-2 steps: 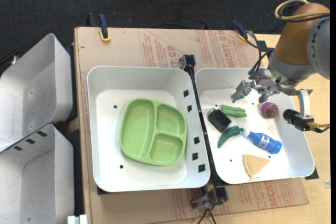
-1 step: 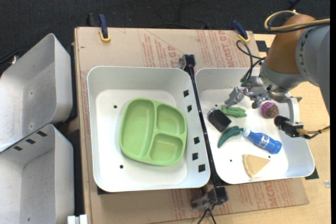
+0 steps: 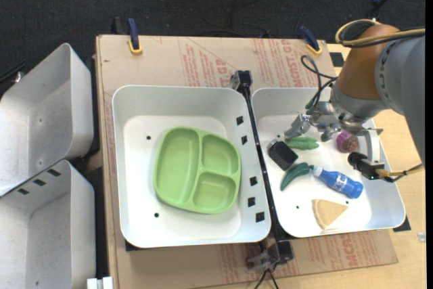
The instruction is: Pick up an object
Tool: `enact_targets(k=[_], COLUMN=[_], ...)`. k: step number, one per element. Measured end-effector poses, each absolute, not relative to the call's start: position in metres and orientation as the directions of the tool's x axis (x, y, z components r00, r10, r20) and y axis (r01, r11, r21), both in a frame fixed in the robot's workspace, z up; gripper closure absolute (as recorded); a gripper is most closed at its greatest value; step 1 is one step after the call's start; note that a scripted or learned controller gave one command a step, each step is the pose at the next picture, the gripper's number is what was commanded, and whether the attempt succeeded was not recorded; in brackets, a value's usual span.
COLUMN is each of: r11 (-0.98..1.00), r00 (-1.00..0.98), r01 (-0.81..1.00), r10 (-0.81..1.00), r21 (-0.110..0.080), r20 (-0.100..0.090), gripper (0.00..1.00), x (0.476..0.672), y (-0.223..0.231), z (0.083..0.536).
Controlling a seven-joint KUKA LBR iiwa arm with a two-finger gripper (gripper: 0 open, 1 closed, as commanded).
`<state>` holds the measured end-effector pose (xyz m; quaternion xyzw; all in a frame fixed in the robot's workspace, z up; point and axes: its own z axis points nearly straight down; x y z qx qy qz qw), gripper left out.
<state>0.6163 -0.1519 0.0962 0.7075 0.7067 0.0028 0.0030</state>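
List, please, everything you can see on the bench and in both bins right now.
Tray: 1, light green, left bin.
Block: 1, black, right bin, near divider.
Peppers: 2, green, right bin, one by the gripper, one below the block.
Bottle: 1, blue, white cap, right bin.
Wedge: 1, tan, right bin front.
Ball: 1, purple, right bin.
Clamps: 2, blue-yellow, bench back edge.
Arm: 1, grey, orange band.
Gripper: 1, over right bin.

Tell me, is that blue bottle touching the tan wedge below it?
Apart. The camera view shows a strip of white bin floor between the blue bottle and the tan wedge.
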Motion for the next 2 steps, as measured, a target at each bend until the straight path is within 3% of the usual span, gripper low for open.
enact_targets(k=[1,2], r11=[0.0,0.002], r00=[0.0,-0.002], r01=[1.0,1.0], r10=[1.0,1.0], r21=[0.014,0.004], r20=[-0.001,-0.001], gripper=[1.0,1.0], x=[0.618,0.618], y=[-0.152,-0.153], z=[0.109,0.152])
